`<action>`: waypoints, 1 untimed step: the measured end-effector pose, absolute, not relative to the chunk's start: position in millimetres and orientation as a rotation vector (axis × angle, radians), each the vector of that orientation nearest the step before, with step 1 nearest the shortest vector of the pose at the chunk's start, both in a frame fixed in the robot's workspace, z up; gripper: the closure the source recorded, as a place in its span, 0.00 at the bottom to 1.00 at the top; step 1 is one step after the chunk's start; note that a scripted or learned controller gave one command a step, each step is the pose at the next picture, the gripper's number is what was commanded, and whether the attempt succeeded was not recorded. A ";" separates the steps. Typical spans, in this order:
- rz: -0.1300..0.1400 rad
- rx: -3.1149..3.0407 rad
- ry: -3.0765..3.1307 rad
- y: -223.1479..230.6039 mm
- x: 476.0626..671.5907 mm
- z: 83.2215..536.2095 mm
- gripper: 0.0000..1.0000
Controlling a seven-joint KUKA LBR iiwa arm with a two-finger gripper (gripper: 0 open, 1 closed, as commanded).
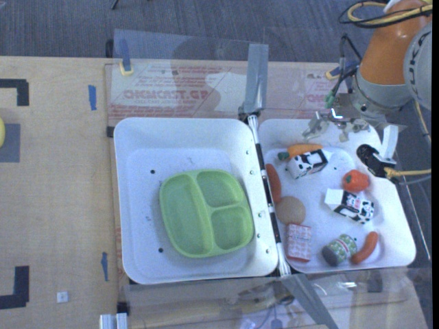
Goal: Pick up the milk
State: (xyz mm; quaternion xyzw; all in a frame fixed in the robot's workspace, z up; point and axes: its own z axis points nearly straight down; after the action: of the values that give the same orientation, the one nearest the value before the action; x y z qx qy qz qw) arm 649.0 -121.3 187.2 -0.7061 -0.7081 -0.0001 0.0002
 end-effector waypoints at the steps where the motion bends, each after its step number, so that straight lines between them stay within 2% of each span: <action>1: -0.033 -2.149 -2.333 -126.6 630.9 119.6 0.00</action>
State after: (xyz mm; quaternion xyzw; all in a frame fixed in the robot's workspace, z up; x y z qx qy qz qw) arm 630.9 -126.6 119.6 -0.6774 -0.7354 -0.0105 -0.0154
